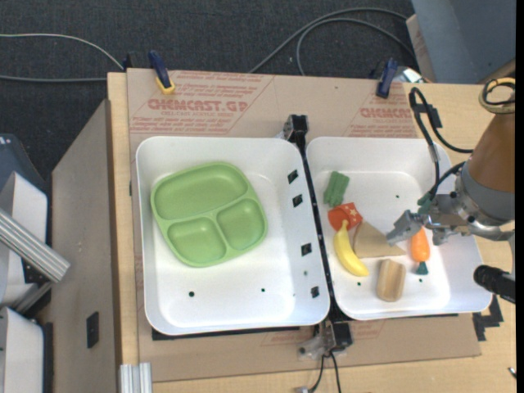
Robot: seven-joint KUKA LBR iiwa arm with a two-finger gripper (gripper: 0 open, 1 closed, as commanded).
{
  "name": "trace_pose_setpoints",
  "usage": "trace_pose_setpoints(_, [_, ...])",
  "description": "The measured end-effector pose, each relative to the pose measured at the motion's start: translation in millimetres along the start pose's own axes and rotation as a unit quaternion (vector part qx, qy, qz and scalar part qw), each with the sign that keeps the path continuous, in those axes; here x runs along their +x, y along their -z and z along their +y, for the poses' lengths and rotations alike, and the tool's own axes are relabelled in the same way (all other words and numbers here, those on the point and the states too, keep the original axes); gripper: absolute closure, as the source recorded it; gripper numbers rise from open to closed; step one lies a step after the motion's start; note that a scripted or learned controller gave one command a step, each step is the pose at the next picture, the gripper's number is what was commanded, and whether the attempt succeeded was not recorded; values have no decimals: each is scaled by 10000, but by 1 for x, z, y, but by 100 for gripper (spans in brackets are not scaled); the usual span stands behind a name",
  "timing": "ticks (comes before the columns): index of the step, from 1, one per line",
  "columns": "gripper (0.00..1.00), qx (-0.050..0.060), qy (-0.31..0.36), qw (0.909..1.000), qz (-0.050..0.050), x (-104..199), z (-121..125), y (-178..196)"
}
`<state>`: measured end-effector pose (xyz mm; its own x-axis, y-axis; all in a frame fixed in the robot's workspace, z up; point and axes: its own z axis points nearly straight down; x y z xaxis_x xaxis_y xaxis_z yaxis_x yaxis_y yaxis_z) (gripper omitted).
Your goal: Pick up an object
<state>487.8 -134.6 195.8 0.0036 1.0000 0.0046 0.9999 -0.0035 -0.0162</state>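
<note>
Your claw (pixel 412 229) hangs low in the right bin (pixel 372 150) beside the carrot (pixel 420 247), but I cannot tell its state, so count nothing lifted yet.

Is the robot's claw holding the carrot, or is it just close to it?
I cannot tell. The gripper sits right at the carrot, but the view does not show a grasp.

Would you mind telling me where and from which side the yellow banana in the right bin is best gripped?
Probably grip the yellow curved banana across its middle, coming straight down from above. It lies flat on the floor of the right white bin, and its narrow body suits a two-finger pinch. Its upper end nearly touches a red block, so avoid that end.
</note>
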Motion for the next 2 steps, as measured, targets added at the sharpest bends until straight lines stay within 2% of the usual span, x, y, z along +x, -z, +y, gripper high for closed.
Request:
trace_pose_setpoints(1, [0,-60,19,10000,-11,1,3,6])
trace_pose_setpoints(2, [0,-37,16,10000,-3,1,9,-40])
